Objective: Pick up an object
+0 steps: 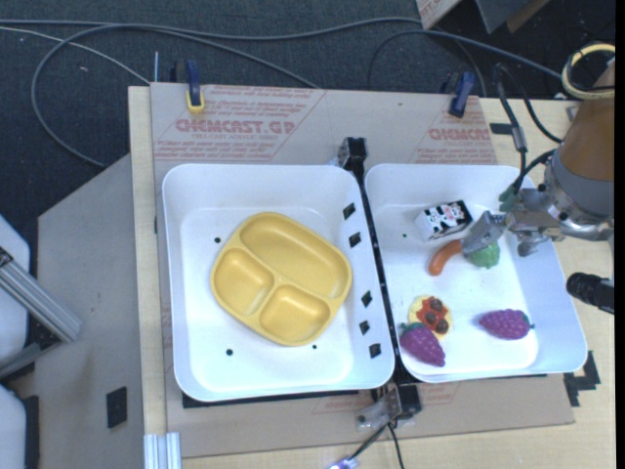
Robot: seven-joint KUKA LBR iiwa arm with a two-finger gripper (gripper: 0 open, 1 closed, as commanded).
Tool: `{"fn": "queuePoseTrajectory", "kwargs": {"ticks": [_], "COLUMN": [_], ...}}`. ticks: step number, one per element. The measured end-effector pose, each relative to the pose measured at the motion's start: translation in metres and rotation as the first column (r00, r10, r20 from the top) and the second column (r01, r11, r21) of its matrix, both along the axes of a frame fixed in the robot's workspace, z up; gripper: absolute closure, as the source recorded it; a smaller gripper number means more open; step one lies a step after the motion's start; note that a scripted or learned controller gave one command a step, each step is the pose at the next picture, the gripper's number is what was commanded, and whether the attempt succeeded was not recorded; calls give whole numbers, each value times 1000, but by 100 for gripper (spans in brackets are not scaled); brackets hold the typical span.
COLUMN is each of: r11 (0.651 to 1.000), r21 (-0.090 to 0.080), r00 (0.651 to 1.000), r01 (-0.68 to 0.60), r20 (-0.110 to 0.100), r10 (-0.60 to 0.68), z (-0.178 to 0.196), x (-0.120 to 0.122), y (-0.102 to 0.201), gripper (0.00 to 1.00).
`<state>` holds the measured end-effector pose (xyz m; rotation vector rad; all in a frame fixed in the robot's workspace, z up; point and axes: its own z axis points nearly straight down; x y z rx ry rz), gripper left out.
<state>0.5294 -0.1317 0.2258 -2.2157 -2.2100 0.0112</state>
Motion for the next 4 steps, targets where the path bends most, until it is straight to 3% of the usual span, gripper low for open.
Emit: {"fn": "queuePoseTrajectory", "kwargs": {"ticks": [1,4], "r11": [1000,1000], "r21": [-2,-1], "r00": [1000,1000], "r01": [-3,-2], "r20": [12,9], "r10": [3,2], "z": [6,-134], "x": [3,-8], "y": [0,-4], "gripper": [0,0]}}
